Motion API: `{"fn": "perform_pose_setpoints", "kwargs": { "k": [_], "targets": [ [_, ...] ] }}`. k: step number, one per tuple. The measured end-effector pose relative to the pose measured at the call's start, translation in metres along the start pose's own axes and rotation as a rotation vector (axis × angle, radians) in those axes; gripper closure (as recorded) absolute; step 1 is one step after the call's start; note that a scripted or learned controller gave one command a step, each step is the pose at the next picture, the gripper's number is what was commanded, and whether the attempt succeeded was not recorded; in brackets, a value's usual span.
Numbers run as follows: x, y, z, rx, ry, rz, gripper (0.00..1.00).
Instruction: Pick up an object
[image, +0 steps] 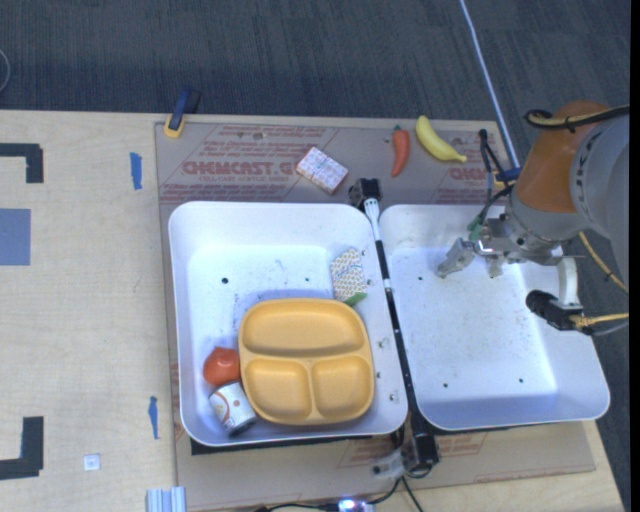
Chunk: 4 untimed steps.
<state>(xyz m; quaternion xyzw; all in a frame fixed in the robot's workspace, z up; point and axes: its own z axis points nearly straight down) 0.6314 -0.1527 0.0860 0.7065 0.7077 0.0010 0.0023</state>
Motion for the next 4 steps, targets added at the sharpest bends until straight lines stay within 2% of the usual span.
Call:
{"fn": "perform_pose_setpoints", "kwargs": {
  "k": [1,2,3,4],
  "targets": [
    [-0.072,-0.099,-0.143,0.001,-0.001,0.003,0.00],
    [-0.058,-0.096,-0.021,-0.010,-0.003,-0.001,0.00],
    [-0.056,-0.039,-0.016,-0.026,-0.010,-0.005,0.00],
    [-0.051,0.011,-0.015,-0.031,-0.017,-0.004,0.00]
  ]
}}
